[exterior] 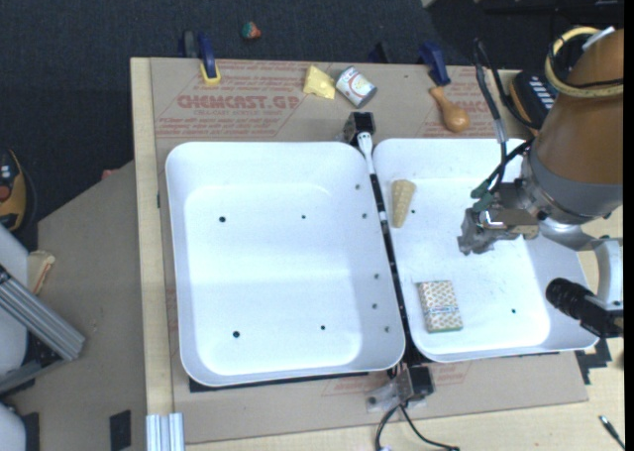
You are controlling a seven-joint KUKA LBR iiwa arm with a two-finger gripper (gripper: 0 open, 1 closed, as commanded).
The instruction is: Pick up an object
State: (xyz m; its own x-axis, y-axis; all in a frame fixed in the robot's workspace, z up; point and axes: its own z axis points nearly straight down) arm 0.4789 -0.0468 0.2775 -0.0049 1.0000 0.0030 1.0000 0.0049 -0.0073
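With the arm reaching in from the right of the camera view, you see the gripper hanging over the right bin, roughly mid-bin, with nothing visibly caught under it; whether it is released or clenched I cannot tell from this slant. Two candidates lie in that bin, a tan cone-shaped piece near the wall shared with the left bin and a speckled sponge-like block toward the front edge, both apart from the tool, so you should probably log the pick as not yet made, the hover likely a staging pose.
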